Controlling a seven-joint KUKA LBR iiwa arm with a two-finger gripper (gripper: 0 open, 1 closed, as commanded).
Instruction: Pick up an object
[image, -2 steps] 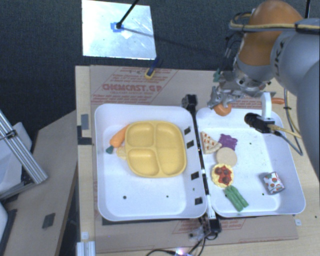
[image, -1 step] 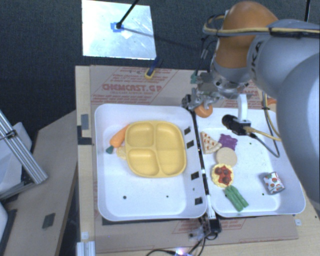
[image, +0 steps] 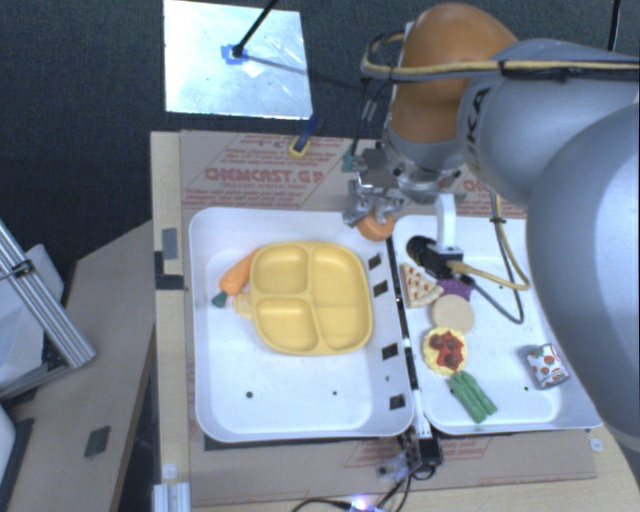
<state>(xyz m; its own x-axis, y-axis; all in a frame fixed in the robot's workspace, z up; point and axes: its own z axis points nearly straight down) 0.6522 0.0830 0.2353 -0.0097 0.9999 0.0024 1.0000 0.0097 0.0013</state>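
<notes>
Green toy (image: 472, 396) near front of right bin (image: 560, 420) — gripper (image: 372, 213) apparently pinching orange piece (image: 378, 228) at far rim.

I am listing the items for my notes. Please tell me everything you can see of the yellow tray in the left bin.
The yellow tray is a rounded-square plate of smooth plastic look with four compartments, lying flat near the middle of the left bin. A toy carrot lies against its left edge.
</notes>
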